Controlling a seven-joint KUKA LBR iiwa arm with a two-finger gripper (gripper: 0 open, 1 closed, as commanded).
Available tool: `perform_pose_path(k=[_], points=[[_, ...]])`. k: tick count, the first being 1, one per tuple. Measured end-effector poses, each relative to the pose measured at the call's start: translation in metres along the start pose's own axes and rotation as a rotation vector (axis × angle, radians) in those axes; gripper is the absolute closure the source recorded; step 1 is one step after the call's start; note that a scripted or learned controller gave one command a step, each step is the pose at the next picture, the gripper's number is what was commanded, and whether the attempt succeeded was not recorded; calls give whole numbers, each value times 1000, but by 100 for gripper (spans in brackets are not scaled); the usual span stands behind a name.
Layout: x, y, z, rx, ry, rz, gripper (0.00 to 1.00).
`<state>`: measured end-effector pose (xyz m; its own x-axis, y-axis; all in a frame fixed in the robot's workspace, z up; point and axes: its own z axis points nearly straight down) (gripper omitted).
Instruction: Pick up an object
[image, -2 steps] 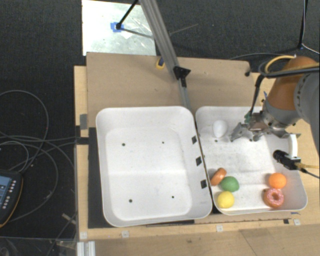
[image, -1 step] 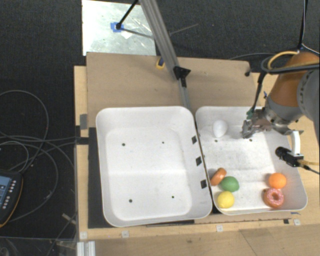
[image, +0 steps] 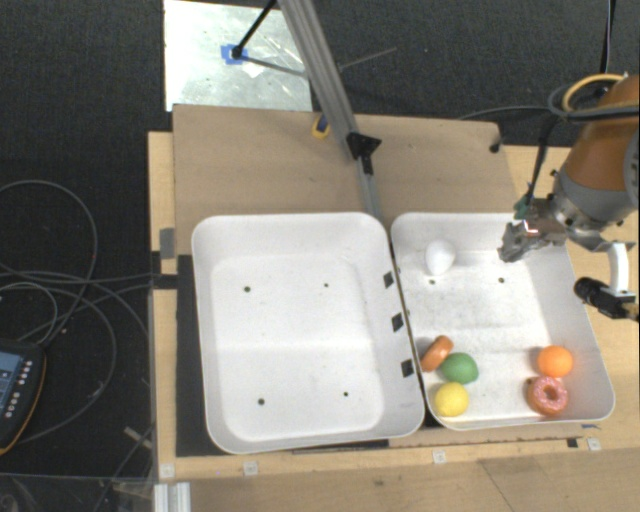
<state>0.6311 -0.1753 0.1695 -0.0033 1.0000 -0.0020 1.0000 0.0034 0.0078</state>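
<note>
**One arm leans over the right bin**

The grey and orange arm (image: 600, 160) comes in from the right and bends down. Its gripper (image: 517, 242) hangs over the back of the right bin (image: 500, 300). I cannot tell if it is apart or together. A white ball (image: 439, 257) sits near it. An orange ball (image: 555, 361), a pink donut (image: 548, 395), a green ball (image: 459, 368) and a yellow ball (image: 451, 399) sit at the front.

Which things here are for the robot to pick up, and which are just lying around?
For the job:
pincer
white egg
carrot
green ball
lemon
orange
donut

Just lying about:
cables
handheld controller
blue tape
</note>
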Motion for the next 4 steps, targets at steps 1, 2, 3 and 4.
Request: perform_pose_path(k=[1,2,3,4], points=[[-1,2,-51,-1,0,-3,100],[46,-2,-59,5,4,-6,100],[98,-17,-71,6,4,-7,100],[143,-38,-71,9,4,-6,100]])
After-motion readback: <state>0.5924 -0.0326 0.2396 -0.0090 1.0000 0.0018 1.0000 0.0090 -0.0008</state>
